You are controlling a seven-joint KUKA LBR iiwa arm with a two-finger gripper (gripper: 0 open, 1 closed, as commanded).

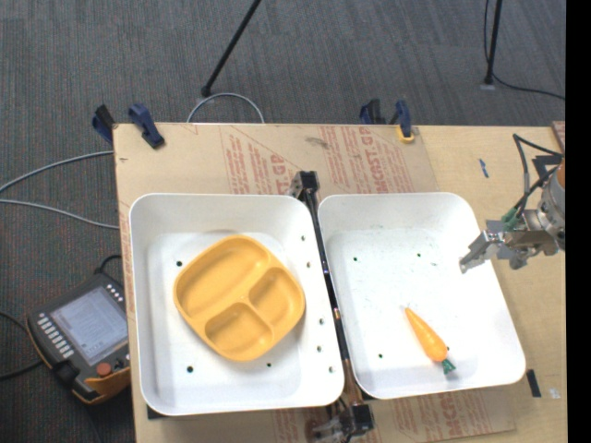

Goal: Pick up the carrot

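- Your carrot lies in the right bin, near its front; smooth orange taper, tip up-left, green stub down-right.
- Your gripper hovers over the bin's right rim, carrying nothing.

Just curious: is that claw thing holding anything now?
Gripper: holds nothing; whether open or closed cannot be told. Carrot lies in the right bin.

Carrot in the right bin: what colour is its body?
Orange carrot, green stem end; camera view.
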